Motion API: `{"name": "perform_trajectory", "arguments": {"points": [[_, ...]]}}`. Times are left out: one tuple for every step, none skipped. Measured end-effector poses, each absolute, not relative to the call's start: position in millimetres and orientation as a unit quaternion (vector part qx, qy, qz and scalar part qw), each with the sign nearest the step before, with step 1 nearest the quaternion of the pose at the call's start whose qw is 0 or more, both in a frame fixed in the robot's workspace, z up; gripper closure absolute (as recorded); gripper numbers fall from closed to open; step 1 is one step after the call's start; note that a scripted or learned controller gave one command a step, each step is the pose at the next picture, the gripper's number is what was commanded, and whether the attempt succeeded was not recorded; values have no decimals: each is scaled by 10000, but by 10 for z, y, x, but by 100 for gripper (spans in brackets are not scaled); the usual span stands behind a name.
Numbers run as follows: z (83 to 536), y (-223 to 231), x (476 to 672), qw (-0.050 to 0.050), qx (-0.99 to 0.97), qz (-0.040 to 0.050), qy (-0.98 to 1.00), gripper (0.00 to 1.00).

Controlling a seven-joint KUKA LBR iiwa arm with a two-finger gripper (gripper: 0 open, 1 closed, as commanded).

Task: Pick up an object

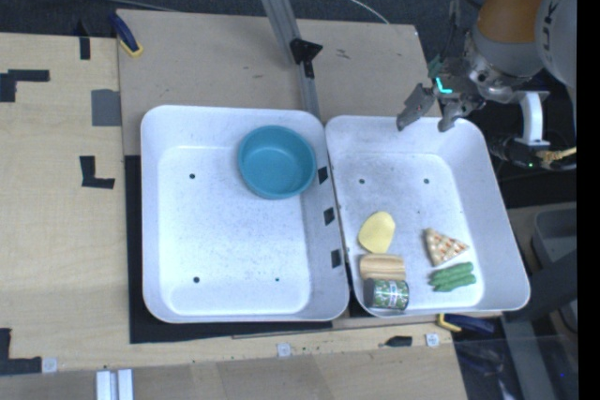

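Note:
My gripper (427, 116) hangs above the far rim of the right bin (497, 201), its two dark fingers spread apart with nothing between them. The objects lie well nearer the camera, in the right bin's front part: a yellow oval piece (377, 231), a tan block (382, 266), a green can (387, 294), a pizza slice (443, 245) and a green bean pod (452, 277). A blue bowl (276, 161) sits at the back of the left bin (169, 229).
A grey metal pole (277, 0) slants down to the gap between the bins at the back. Cables trail over the dark floor behind the bench. A yellow-and-blue clamp (126, 35) sits at the bench's back left corner.

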State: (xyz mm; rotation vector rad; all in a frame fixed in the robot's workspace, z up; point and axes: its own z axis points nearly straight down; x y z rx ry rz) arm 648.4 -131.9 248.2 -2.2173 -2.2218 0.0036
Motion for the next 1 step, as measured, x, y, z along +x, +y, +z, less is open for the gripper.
{"name": "perform_trajectory", "arguments": {"points": [[2492, -1319, 6489, 5, -7063, 5, -7079, 0]]}}
